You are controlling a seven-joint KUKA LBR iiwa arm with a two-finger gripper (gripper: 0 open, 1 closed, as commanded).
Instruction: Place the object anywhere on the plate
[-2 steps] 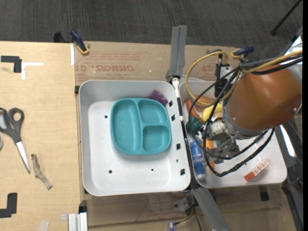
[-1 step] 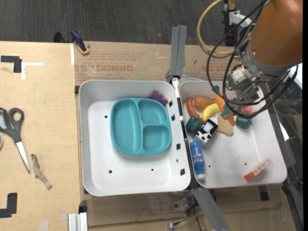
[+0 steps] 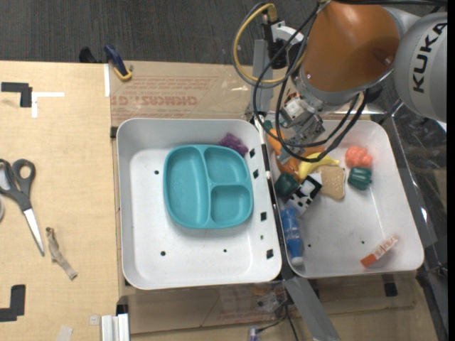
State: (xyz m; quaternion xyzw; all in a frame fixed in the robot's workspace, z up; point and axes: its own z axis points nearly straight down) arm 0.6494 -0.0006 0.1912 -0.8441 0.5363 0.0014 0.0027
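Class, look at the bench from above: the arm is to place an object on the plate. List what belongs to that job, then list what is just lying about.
Belongs to the job:
plate in the left bin
gripper over the right bin
cluttered objects there, such as the blue bottle and orange tube

Just lying about:
scissors
blue clamp
cardboard
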